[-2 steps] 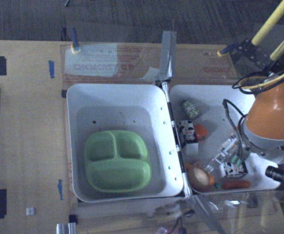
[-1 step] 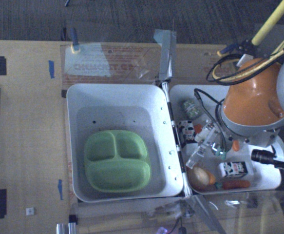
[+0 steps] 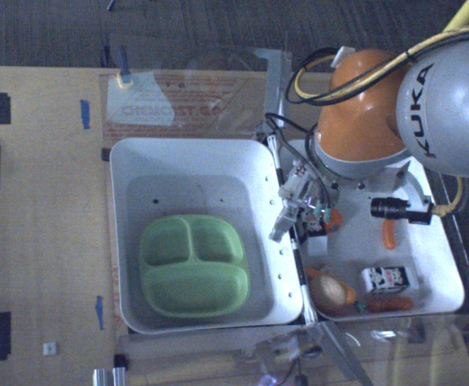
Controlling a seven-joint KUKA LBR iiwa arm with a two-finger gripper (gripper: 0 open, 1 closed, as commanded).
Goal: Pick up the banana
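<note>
Camera view: two bins [image 3: 129,167], one plate [image 3: 194,265]

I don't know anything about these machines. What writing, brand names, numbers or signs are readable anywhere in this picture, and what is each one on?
"KUKA": black letters on the grey arm, running down its side at upper right.
Clear sheet above the left bin: faint pale lettering, too blurred to read.
Small black-and-white carton in the right bin: printed pattern, too small to read.
I can't make out any numbers or signs.
</note>
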